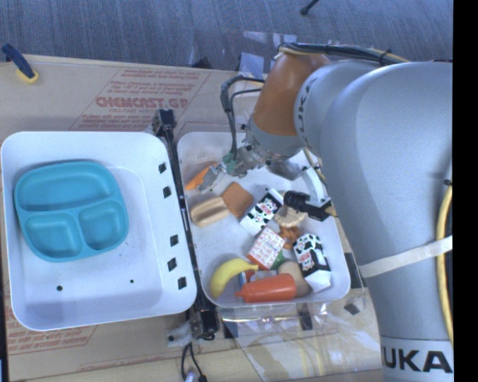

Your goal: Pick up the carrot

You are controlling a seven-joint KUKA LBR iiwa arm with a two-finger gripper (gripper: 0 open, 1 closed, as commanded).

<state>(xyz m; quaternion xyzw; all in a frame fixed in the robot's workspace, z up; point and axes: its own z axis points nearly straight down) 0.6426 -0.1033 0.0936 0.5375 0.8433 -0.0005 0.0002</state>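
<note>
The carrot (197,180) is a small orange piece lying near the upper left wall of the right bin (339,255). My gripper (225,165) hangs low over the bin's far end, just right of the carrot's upper tip, and seems to touch or nearly touch it. The grey wrist with its orange band (283,94) rises behind it and hides the bin's far right corner.
The right bin also holds a bread roll (209,211), brown toast (237,199), two cow-print cartons (260,211), a red-white box (265,247), a banana (229,274) and a red pepper (268,289). A blue divided plate (70,208) lies in the left bin (103,293).
</note>
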